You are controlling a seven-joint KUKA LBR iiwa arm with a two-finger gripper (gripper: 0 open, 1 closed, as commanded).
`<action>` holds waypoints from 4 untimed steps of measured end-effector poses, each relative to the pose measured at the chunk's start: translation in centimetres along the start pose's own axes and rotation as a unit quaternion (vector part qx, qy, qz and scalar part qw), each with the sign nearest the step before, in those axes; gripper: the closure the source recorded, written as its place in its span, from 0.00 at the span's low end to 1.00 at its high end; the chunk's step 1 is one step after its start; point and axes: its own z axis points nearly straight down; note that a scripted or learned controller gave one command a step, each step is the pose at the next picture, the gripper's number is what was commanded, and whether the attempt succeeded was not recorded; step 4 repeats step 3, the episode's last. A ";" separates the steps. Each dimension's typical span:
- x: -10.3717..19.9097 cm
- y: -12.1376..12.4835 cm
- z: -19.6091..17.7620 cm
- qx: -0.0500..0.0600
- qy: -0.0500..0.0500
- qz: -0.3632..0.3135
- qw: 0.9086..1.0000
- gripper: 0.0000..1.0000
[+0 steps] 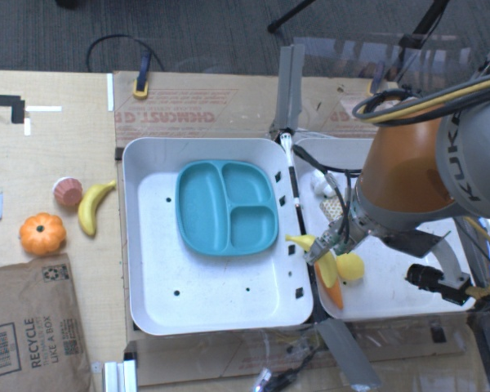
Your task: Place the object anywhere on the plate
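The blue divided plate [227,207], with three compartments, lies in the left white bin [147,300], toward its upper middle, with nothing on it. The arm [408,166], grey with a broad orange band, reaches in from the right, and white letters on its grey casing read "KU" before the frame cuts them off.

The gripper [320,250] hangs low over the divider between the two bins, at the left edge of the right white bin [392,296]. Its fingers are too small and cluttered to tell how far apart they stand, or whether they grasp anything. A small yellow piece [299,241] pokes out just left of the gripper tip, over the rim of the left bin. Just below and right of the gripper a yellow toy [349,268] touches an orange carrot-like piece [331,288] in the right bin; these objects are well clear of the plate.

On the bench to the left lie a banana [93,206], a small pumpkin [42,233] and a pinkish cupcake-like toy [68,191]. A brown paper bag [33,325] is printed "RECYCLE LIKE A BOSS" beside a barcode. The cardboard sheet [196,104] under the bins shows red mirrored lettering that I cannot read with certainty.
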 end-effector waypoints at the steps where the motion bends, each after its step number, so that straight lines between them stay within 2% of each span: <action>1: -1.3 6.6 0.1 0.001 0.000 -0.040 0.999 1.00; 2: -2.2 12.5 0.0 0.001 -0.001 -0.003 1.000 1.00; 3: -2.2 12.5 0.0 0.001 -0.001 -0.003 1.000 0.00; 4: -2.2 12.5 0.0 0.001 -0.001 -0.003 1.000 0.00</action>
